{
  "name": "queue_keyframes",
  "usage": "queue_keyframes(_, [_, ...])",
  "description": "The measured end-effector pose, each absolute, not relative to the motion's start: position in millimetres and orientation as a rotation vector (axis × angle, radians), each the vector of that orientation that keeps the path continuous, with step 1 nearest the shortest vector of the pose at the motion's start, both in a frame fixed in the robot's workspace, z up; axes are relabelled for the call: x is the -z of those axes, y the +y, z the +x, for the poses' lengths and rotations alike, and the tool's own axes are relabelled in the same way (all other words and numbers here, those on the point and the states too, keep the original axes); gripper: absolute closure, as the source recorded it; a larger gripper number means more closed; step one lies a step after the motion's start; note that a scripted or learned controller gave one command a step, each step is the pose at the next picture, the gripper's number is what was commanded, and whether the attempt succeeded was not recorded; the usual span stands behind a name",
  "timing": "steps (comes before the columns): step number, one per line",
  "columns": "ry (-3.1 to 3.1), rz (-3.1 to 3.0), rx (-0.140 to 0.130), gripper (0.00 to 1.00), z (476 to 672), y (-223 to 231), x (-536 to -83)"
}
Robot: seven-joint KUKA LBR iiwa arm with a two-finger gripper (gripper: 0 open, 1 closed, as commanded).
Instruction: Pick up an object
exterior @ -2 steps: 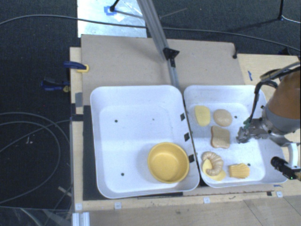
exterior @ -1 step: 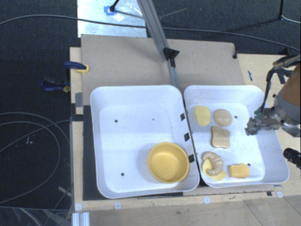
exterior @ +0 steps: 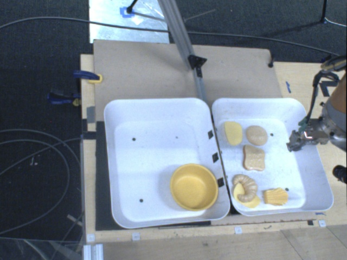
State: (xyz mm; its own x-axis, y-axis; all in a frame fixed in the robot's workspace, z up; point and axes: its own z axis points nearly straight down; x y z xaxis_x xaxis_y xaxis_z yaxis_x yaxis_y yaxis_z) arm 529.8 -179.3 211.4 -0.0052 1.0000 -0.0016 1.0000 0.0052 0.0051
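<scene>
Croissant (exterior: pixel 245 187) untouched, right bin (exterior: pixel 320 191) | jaws (exterior: pixel 297 141) dark, blurred: opening cannot tell

The grey KUKA arm (exterior: pixel 337 112) enters from the right edge of the camera view, its orange-banded wrist partly cut off, carrying the dark 2-finger gripper (exterior: pixel 297 140) low and pointing left, its finger spacing too small and blurred to judge.
</scene>
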Motion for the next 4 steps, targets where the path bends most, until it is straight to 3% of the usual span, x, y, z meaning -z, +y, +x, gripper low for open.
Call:
queue_keyframes(2, [2.233, 2.207, -0.006, 1.00, 581.0, -75.3, -229.2])
queue_keyframes(4, [2.233, 2.208, -0.007, 1.00, 609.6, 28.2, -242.8])
